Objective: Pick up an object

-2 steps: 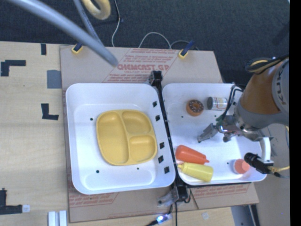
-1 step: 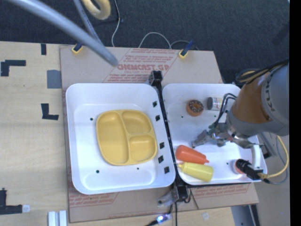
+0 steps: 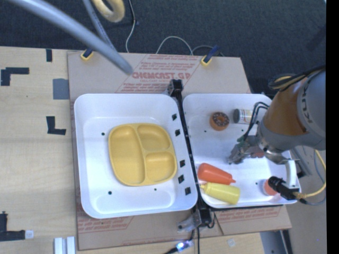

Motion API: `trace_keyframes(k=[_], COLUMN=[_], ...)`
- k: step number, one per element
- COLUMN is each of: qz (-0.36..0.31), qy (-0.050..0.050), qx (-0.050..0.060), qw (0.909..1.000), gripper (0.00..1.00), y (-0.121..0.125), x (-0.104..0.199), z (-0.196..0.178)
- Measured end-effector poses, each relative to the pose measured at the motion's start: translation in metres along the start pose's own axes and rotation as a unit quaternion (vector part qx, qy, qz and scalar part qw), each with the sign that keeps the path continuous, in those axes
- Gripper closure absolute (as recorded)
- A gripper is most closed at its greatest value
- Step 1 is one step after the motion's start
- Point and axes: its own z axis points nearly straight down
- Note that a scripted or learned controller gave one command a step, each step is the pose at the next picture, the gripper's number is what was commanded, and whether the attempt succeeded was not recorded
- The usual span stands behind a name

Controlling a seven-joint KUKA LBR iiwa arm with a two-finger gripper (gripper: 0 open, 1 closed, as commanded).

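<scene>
Reaching in from the right, the grey arm with its orange band (image 3: 288, 112) hangs over the right-hand shallow white bin (image 3: 222, 100), and its two-finger gripper (image 3: 241, 153) sits low near the bin's middle, just above or perhaps on the white floor; from where I stand the fingers look drawn close together, though I cannot tell for certain, and I can see nothing caught between them.

Nothing has been lifted yet, as far as I can judge; every candidate lies on the bin floor. The round brown doughnut-like toy (image 3: 219, 120) rests toward the far side, left of the gripper and apart from it; a small silvery can lying on its side (image 3: 243, 115) is just right of the doughnut, close under the arm; the orange carrot-shaped piece (image 3: 215, 173) lies nearer, below and left of the gripper, with the yellow rounded block (image 3: 222, 193) touching or just beside it at the near edge; a small red-and-white object (image 3: 269, 188) sits at the near right corner, partly hidden by the black fitting on the arm.

Over in the left-hand white bin (image 3: 90, 142) lies the yellow divided plastic plate (image 3: 142, 153), well apart from the gripper.

So the pick itself is all left to do: settle on one object, close on it, and raise it clear of the bin; the gripper's present spot seems to be bare floor between the carrot and the doughnut.
</scene>
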Motion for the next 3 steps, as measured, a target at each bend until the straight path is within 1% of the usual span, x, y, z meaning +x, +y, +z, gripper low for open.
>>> trace_keyframes(k=[1, 2, 3], qz=[0.000, 0.000, 0.000], qy=[0.001, 0.001, 0.001], qx=[-0.001, 0.000, 0.001], qw=[1.0000, 1.0000, 1.0000], gripper=[1.00, 1.00, 1.00], y=[0.001, -0.004, -0.004], x=[-0.002, 0.001, 0.001], z=[-0.063, -0.108, -0.119])
